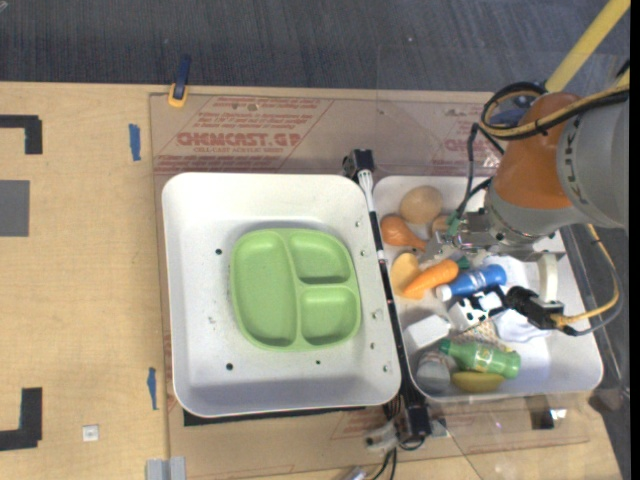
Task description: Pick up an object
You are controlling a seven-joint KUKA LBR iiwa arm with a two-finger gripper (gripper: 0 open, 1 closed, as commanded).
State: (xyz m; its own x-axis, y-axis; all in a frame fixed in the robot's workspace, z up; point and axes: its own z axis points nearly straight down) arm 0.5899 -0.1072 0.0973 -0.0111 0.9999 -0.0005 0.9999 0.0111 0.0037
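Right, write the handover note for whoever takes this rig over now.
Pincer: low over the right white bin, at the back of the toy pile; whether it is open or shut cannot be told, and no object is seen held.
Right white bin: a beige round toy, an orange carrot-shaped toy, a blue and white bottle, a green bottle, and other small items, crowded together.
Left white bin: a green divided plastic plate.
Done: arm has reached the pile.
Left: grasp one object and lift it.

Bright, even overhead light; soft shadows, mild glare on white bins (190,268).
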